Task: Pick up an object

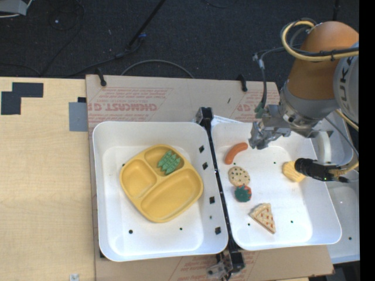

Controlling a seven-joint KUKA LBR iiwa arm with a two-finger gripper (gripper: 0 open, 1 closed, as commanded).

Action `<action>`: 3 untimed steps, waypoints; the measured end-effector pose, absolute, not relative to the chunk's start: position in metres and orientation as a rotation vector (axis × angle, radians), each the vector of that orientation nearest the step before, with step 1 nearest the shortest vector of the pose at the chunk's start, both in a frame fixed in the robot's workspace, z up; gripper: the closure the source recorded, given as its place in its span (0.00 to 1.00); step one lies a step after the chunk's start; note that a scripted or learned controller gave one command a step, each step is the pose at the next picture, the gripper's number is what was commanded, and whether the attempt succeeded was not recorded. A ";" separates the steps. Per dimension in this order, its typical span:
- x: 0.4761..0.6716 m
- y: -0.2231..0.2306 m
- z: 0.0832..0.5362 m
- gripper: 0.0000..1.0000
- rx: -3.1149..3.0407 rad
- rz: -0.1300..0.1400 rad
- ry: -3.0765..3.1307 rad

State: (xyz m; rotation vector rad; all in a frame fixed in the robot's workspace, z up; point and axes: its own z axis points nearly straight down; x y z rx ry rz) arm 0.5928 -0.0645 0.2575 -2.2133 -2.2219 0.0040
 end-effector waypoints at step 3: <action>0.555 0.095 0.226 1.00 -2.212 0.006 -2.223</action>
